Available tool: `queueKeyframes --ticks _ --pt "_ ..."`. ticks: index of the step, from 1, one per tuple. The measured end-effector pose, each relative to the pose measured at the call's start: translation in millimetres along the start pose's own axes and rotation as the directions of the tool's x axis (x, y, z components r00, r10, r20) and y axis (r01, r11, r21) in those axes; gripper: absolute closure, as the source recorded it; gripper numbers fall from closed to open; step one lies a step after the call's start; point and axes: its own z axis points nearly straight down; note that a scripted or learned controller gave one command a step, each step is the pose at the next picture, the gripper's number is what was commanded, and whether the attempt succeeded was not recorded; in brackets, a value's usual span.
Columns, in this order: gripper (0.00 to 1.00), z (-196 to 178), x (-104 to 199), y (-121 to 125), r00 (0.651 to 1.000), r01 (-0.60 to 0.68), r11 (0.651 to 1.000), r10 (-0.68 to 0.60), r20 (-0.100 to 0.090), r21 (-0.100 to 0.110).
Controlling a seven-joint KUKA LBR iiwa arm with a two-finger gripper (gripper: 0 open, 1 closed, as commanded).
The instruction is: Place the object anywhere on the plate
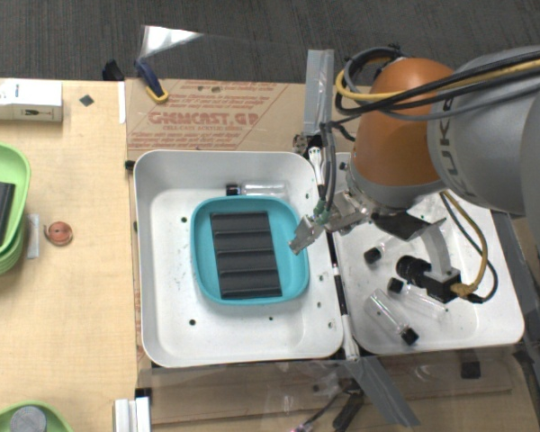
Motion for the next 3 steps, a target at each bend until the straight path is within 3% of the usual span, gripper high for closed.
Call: queueKeyframes --ticks 1,2,3 --pt "0.00 -48 -46 -33 1.000 -0.022 1.000 0.022 0.001 -0.002" --pt "1.00 -55 -47 -33 1.000 -0.021 1.000 0.021 0.002 0.001" --pt "1.00 4 9 -9 0.999 0.051 0.999 -0.051 0.000 0.001"
